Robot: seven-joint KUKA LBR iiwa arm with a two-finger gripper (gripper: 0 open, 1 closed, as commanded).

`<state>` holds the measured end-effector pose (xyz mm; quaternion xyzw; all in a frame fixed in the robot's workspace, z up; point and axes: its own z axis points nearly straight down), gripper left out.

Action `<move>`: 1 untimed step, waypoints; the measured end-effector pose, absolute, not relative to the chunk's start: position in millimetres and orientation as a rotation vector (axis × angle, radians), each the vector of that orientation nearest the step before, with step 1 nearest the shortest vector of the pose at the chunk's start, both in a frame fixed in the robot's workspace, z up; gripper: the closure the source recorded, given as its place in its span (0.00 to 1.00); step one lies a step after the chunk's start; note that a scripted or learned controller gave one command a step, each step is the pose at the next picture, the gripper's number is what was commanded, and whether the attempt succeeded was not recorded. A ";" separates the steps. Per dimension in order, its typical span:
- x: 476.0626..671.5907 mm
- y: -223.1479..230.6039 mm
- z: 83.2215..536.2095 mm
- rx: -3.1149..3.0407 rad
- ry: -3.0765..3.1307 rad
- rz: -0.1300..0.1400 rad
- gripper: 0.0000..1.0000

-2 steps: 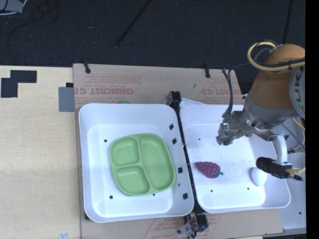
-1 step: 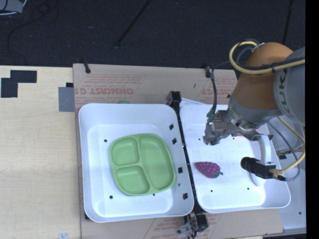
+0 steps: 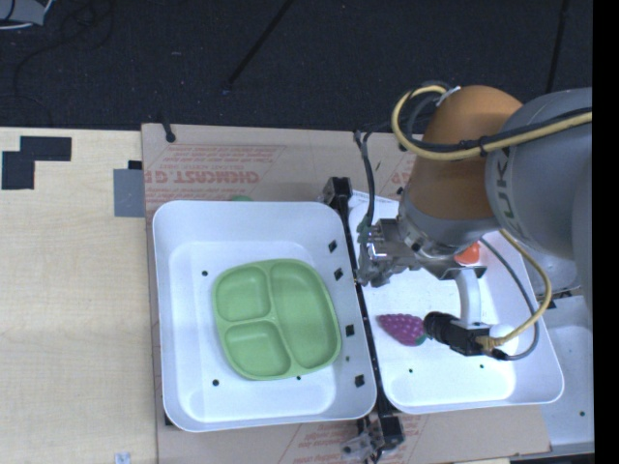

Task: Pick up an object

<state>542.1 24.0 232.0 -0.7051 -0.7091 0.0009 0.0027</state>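
Two shallow white bins sit side by side on the pale surface (image 3: 68, 288). One green plate (image 3: 276, 317) with three compartments lies flat in the left bin (image 3: 184, 259). One purple grape bunch (image 3: 400, 328) lies in the right bin (image 3: 455, 385) near its left wall, and one small orange thing (image 3: 469, 253) peeks out from behind the arm (image 3: 464, 162). The gripper (image 3: 379, 259) hangs at the right bin's left wall, beyond the purple grape bunch and apart from it. Whether it is open or closed cannot be told.
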 end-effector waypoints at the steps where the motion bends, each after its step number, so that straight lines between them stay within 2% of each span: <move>1: 548.4 76.3 219.2 -2.214 -2.223 0.004 1.00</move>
